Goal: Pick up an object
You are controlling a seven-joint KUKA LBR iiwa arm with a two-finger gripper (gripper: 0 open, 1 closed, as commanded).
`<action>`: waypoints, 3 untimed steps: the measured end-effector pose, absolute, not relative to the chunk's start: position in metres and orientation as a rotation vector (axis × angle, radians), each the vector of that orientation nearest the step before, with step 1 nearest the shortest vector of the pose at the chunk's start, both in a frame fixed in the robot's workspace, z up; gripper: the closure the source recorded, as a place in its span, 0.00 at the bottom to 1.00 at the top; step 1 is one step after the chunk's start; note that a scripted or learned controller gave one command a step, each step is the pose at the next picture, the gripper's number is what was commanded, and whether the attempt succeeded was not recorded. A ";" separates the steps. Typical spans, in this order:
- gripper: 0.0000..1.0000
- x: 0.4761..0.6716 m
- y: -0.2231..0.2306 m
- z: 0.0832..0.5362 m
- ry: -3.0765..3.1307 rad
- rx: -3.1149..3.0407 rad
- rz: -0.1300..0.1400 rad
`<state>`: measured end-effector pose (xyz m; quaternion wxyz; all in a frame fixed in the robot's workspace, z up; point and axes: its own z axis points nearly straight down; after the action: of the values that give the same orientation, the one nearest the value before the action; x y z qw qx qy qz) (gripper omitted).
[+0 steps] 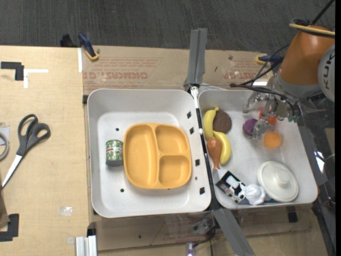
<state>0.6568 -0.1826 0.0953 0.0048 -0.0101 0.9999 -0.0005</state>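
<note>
Yellow banana [218, 137] lengthwise up the right bin [305, 152], tool [265, 126] state unclear

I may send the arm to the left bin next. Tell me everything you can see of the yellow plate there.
The yellow plate is a rounded-square tray of what looks like smooth plastic, split by raised ridges into three compartments: one long one on the view's left, two smaller ones on the right. It lies flat and right way up in the middle of the left bin, holding nothing. A small green-labelled can lies against its left rim. The gripper is over the right bin.
</note>
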 end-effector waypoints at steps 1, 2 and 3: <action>0.00 0.629 -0.180 0.094 3.134 0.100 0.000; 0.00 0.559 -0.196 0.093 3.129 0.231 0.000; 0.00 0.596 -0.164 0.092 3.100 0.477 0.001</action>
<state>0.5963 -0.1637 0.0925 0.0024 0.1522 0.9883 0.0002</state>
